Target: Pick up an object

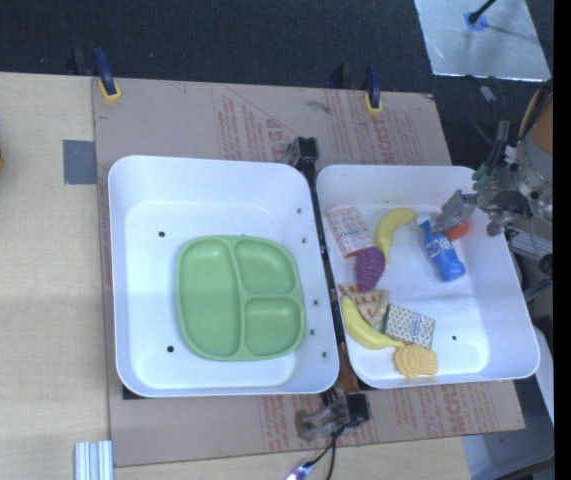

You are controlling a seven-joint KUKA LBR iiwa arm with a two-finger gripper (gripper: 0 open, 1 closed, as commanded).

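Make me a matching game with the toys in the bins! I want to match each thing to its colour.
Things:
1. divided plate
2. bunch of grapes
3. bottle
4. upper banana

Colours:
A. blue
B. yellow
C. green
D. purple

Right pairs: 1-C, 2-D, 3-A, 4-B

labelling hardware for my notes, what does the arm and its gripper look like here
Grey metal gripper with dull, angular fingers and a small orange-red patch beside them. Behind it sits a bulky grey wrist block with dark cables, and a curved orange band above.
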